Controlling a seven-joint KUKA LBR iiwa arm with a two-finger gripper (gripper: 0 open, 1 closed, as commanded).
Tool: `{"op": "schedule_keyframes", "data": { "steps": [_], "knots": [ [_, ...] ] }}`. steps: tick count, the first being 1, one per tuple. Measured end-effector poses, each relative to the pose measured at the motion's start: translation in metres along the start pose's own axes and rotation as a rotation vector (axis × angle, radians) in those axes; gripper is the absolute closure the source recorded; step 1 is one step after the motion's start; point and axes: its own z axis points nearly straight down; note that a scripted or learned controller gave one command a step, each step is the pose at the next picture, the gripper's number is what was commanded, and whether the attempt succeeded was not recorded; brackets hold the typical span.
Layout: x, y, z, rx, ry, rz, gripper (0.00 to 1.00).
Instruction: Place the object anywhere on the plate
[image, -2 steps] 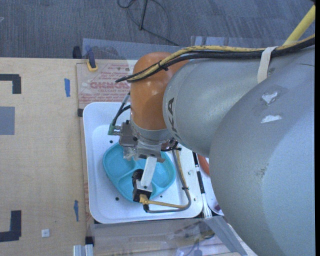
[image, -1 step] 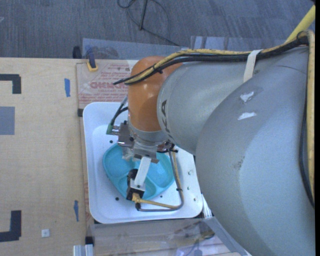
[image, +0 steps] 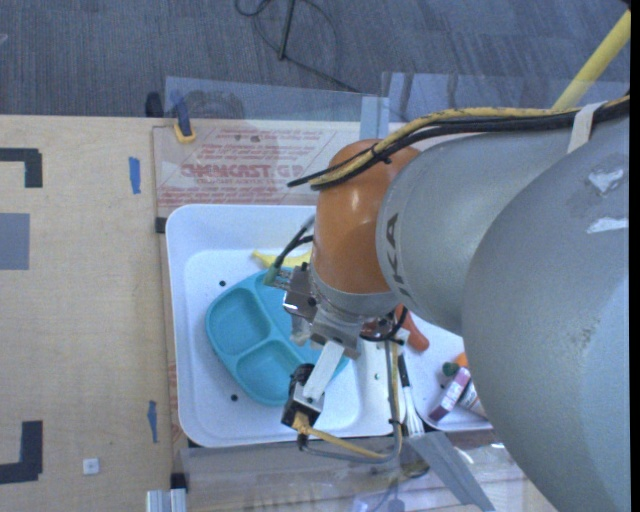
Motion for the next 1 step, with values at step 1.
{"op": "schedule_keyframes", "data": {
  "steps": [1],
  "knots": [
    [0.0000,0.0000,0.0000,0.000,0.000,0.000,0.00]
  ]
}}
